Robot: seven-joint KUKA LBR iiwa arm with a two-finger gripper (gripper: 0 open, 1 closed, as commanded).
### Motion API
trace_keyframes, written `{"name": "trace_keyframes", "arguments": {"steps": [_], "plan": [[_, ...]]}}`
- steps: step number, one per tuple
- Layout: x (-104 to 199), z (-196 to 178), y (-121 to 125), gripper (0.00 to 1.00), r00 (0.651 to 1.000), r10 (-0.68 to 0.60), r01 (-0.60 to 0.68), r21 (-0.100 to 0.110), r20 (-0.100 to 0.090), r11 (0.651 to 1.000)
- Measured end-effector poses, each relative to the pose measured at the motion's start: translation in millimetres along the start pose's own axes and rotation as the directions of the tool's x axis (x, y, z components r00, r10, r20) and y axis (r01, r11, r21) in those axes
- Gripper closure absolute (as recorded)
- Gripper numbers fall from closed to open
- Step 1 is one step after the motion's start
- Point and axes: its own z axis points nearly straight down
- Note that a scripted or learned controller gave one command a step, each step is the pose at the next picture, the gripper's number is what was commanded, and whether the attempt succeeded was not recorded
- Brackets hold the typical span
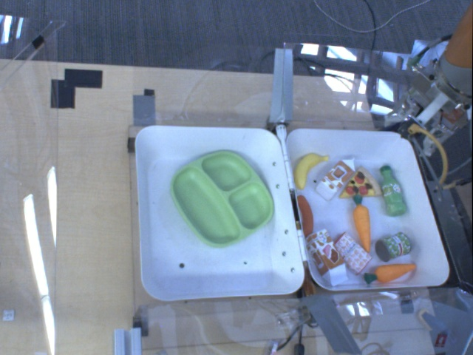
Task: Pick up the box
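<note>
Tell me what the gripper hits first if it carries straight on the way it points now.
Hard to say: the gripper hangs at the right bin's far corner, seemingly pointing down; probably bare bin floor there, before the green bottle.

Wooden bench point(89, 198), two white bins point(159, 272) point(425, 198) side by side
</note>
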Motion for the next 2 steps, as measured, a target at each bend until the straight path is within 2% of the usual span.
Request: {"name": "trace_keyframes", "arguments": {"steps": [1, 2], "plan": [[-41, 100, -39, 0.0, 0.999, 0.052, -0.052, 0.004, 0.002, 0.999], [-87, 151, -105, 0.0, 0.996, 0.085, -0.085, -0.004, -0.007, 0.996]]}}
